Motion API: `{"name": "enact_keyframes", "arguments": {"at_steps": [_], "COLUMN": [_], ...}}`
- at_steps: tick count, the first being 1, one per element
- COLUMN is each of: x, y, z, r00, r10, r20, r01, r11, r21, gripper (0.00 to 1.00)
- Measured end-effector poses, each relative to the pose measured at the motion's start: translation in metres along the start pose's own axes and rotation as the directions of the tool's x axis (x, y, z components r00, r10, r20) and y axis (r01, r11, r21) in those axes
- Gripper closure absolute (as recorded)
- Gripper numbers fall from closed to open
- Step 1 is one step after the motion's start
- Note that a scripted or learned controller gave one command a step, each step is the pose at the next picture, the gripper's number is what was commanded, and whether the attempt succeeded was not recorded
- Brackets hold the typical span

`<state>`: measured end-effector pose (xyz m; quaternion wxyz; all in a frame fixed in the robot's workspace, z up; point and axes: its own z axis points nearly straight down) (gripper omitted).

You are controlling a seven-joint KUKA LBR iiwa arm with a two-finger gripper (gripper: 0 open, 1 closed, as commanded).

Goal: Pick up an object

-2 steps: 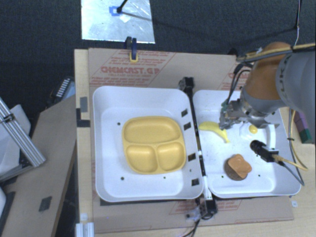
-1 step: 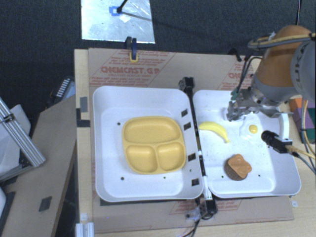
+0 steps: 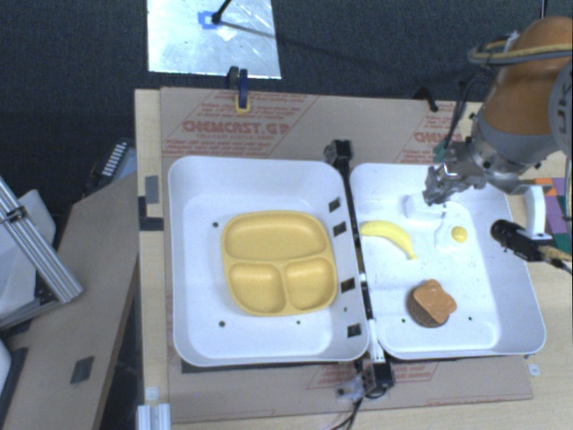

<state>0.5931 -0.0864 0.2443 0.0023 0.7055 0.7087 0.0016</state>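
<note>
Claw [image 3: 436, 189] is over the right bin [image 3: 515, 330], near its back wall. Can't tell how far open it is or whether it has hold of anything, view too small and dark there.

All places relative to the right bin:
- banana [image 3: 389, 236] lies on the floor left of centre, well left of the claw and lower in the view
- small yellow ball [image 3: 459, 234] sits near the middle, just below the claw, apart from the banana
- brown bread-like piece [image 3: 431, 304] is toward the front, apart from both
- left bin [image 3: 197, 330] adjoins its left wall and holds a yellow three-compartment tray [image 3: 273, 260]

Both bins sit on a cardboard-covered surface [image 3: 269, 119]
</note>
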Motion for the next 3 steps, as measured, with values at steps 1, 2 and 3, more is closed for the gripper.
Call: {"name": "enact_keyframes", "arguments": {"at_steps": [1,2,3], "x": [0.055,0.102,0.157], "y": [-0.001,-0.01,-0.011], "z": [-0.005,0.011,0.008], "r00": [1.0,1.0,1.0], "r10": [-0.005,-0.004,-0.006], "r20": [-0.002,-0.003,-0.003], "r01": [0.005,0.004,0.006], "r11": [1.0,1.0,1.0], "r21": [0.003,0.005,0.004], "gripper": [1.0,1.0,1.0]}}
